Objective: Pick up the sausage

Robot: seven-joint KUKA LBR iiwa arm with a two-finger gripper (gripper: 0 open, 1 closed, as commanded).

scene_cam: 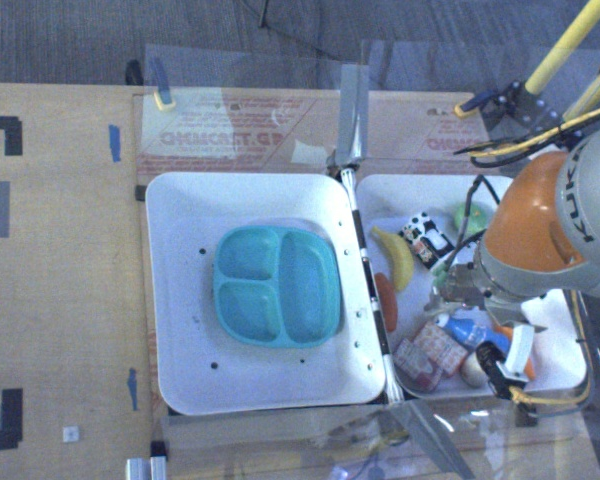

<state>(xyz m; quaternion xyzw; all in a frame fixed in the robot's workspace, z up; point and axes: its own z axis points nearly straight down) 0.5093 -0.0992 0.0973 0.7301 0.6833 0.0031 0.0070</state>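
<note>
**benchwatcher:** Starting at the claw (pixel 460 290): it's hanging low over the right bin (pixel 570 368), in the middle of the clutter. Open or closed? Honestly cannot tell, the wrist and the orange band block the tip. Nothing visibly held.

**tray_guy:** And the sausage?

**benchwatcher:** The sausage (pixel 385 301) is the reddish stick lying along the right bin's left wall, just left of the claw, lengthwise against the divider. Apart from the claw, as far as I can see. My guess is it got tucked against that wall, which makes it awkward: one side has hardly any room.

**tray_guy:** What's around it?

**benchwatcher:** One banana (pixel 397 257) just above it, nearly touching its top end. One black-and-white toy (pixel 427 236) further up. One crinkly snack packet (pixel 430 353) below the claw, and a blue thing (pixel 467 328) beside it, too hidden to name. Some bits under the arm I can't count.

**tray_guy:** Left side?

**benchwatcher:** The left bin (pixel 180 268) has one teal divided plate (pixel 277 286) with three compartments. Two bins total on the table (pixel 50 268).
</note>
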